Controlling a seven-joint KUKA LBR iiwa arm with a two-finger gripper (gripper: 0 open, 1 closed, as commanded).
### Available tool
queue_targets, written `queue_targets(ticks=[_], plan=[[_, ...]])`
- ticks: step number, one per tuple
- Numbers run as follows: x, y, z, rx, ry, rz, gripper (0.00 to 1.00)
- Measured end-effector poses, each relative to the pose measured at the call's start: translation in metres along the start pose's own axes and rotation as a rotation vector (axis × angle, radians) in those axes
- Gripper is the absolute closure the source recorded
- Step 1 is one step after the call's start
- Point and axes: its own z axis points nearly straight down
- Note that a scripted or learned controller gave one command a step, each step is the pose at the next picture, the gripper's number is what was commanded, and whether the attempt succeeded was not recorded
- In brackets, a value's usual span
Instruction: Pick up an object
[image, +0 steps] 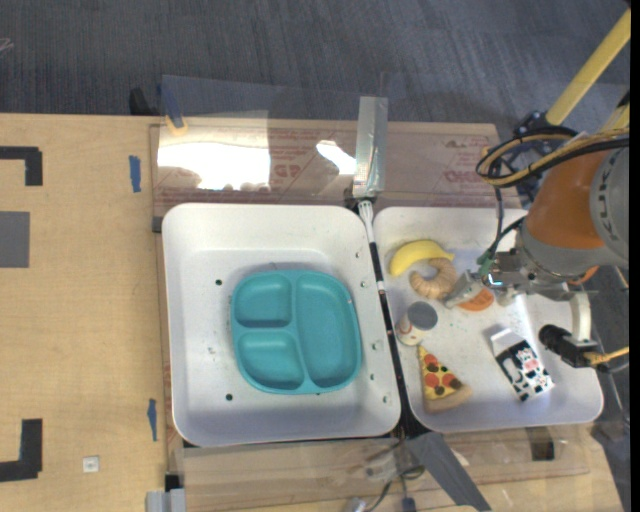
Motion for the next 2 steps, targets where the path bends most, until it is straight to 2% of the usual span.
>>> queue_targets(ticks=[1,2], plan=[[-0.001,0.001,-0.008,-0.001,-0.001,0.002,1.0],[-0.02,-0.023,-0.042,0.006,-0.001,0.113,1.0]])
